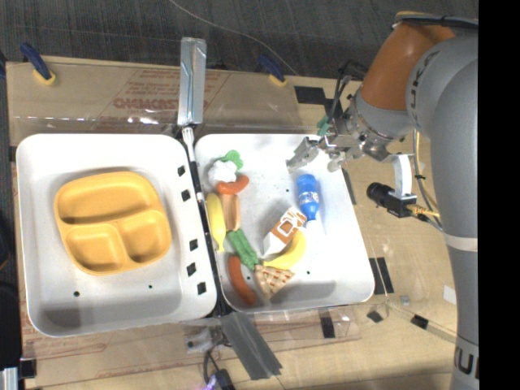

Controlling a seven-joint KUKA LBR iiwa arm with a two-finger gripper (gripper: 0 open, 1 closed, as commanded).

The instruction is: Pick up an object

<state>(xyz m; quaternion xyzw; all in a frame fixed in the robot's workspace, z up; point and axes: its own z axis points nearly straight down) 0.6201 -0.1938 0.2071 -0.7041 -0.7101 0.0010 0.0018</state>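
Hovering claw [315, 157] open, holding nothing; blue bottle [308, 197] just below it in right bin [357, 250]

You see two bins side by side. The left bin [32, 218] holds a divided tray [112, 220]. The right bin [349, 250] holds a bottle [308, 197] near its right wall, with a banana [288, 253] just in front of it.

We saw a bulky arm [455, 136] with smooth grey casing and a rounded orange band [398, 59] above the wrist. At nine o'clock from that band sat a silvery metal gripper [317, 158], strung with thin dark cables. A small black cylindrical fitting [388, 198] protruded at six o'clock.
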